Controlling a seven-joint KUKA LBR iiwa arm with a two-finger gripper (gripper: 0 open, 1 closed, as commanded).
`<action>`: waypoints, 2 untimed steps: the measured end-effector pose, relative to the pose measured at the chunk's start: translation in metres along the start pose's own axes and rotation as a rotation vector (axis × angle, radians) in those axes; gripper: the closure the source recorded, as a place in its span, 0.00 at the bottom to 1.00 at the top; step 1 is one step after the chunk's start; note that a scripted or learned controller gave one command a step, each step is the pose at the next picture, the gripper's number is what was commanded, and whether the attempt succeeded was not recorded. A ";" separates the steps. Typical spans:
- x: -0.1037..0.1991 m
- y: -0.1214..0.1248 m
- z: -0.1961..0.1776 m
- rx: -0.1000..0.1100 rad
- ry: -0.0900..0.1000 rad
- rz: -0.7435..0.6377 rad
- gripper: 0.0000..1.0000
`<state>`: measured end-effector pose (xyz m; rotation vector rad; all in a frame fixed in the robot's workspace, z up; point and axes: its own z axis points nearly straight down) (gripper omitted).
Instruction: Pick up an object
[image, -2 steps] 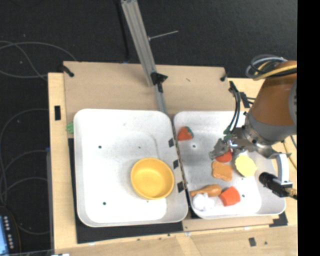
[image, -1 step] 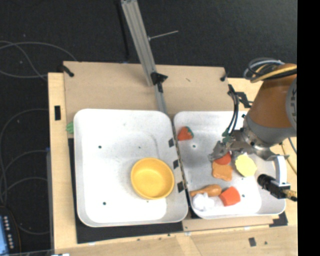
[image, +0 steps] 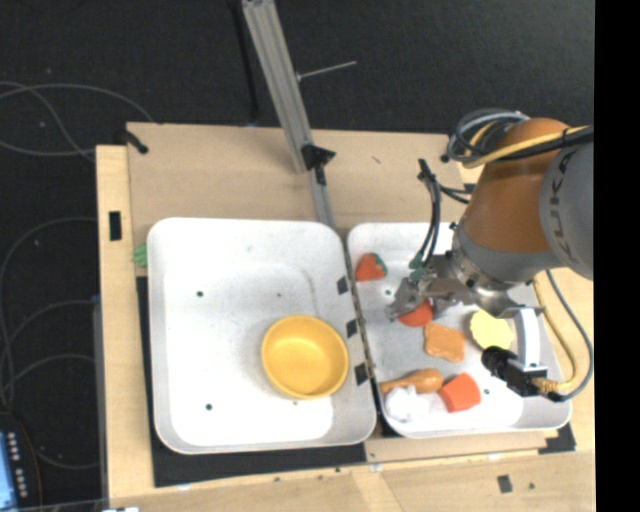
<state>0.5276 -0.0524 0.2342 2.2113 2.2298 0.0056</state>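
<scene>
My gripper (image: 412, 300) hangs low over the middle of the right bin (image: 400, 240), directly at a small red-orange piece (image: 417, 315) that lies under its tip. Around it lie an orange-red piece with a green top (image: 370, 267) to the upper left, an orange lump (image: 445, 342), a pale yellow piece (image: 489, 328), an orange cylinder (image: 460, 393), a carrot-shaped piece (image: 412, 381) and a white object (image: 403, 405). The grey and orange arm hides the bin's upper right part.
A yellow bowl (image: 304, 356) sits in the left bin (image: 220, 270), near its right wall. A metal pole (image: 290, 100) rises from the bench behind the two bins. Black cables run along the arm over the right bin's right edge.
</scene>
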 end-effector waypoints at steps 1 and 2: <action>0.054 -0.001 -0.012 0.000 0.000 -0.001 1.00; 0.102 -0.003 -0.001 0.004 -0.001 0.002 1.00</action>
